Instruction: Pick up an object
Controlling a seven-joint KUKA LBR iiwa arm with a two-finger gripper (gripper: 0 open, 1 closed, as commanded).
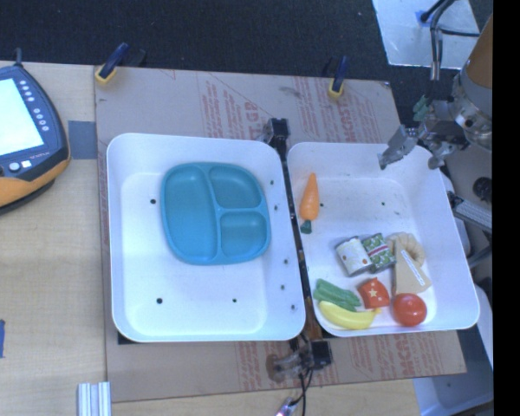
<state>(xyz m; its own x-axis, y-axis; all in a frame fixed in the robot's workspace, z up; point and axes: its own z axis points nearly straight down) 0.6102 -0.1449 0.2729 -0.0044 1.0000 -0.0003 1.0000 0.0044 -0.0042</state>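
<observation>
Wooden bench, two white bins side by side. Toy food clusters in the right bin (433, 193): a carrot (309, 198) apart by the divider, tomato (408, 308) and banana (347, 316) nearer. Above the far corner, the gripper (413, 150) hangs with fingers spread, holding nothing. It looks like the approach; next it must descend over one piece.

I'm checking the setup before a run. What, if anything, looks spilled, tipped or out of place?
Nothing stands out. The blue divided plate lies flat in the left bin; the toy carrot and other toy food sit inside the right bin.
</observation>
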